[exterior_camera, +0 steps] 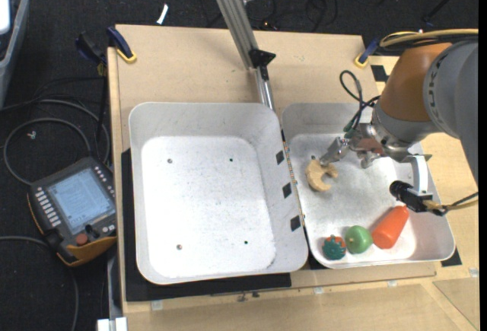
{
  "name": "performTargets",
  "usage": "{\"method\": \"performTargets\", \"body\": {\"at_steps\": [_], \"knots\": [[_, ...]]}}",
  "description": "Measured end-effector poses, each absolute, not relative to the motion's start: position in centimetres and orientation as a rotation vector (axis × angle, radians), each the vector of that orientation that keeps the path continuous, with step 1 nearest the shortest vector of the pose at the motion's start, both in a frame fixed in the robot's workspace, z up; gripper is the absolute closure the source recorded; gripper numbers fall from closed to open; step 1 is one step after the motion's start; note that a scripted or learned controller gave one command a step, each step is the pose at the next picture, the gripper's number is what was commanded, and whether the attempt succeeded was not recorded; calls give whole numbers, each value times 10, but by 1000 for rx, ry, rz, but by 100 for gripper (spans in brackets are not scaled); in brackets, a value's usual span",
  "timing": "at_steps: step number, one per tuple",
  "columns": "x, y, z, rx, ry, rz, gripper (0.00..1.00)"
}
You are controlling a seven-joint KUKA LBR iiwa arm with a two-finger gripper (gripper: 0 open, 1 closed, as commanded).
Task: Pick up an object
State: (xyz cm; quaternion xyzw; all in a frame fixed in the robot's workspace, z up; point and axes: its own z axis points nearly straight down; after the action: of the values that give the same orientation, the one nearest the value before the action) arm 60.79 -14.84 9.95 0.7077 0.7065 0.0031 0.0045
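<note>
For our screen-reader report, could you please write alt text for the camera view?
The grey arm's pincer hangs just above a tan curved object in the right bin. An orange piece, a green ball and a teal item lie along that bin's near edge.

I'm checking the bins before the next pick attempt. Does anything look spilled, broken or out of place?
Nothing stands out. The tan curved piece lies near the gripper in the right bin; the orange carrot-like piece, green ball and small teal object sit along its near edge.
</note>
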Motion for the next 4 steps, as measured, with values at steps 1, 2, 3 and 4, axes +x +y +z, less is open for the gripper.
{"method": "performTargets", "body": {"at_steps": [1,2,3,4], "knots": [[609,-149,113,2213,2210,14,100],[614,-148,156,2216,2221,4,100],[616,-148,210,2214,2220,6,100],[591,-100,221,2215,2231,1,100]]}}
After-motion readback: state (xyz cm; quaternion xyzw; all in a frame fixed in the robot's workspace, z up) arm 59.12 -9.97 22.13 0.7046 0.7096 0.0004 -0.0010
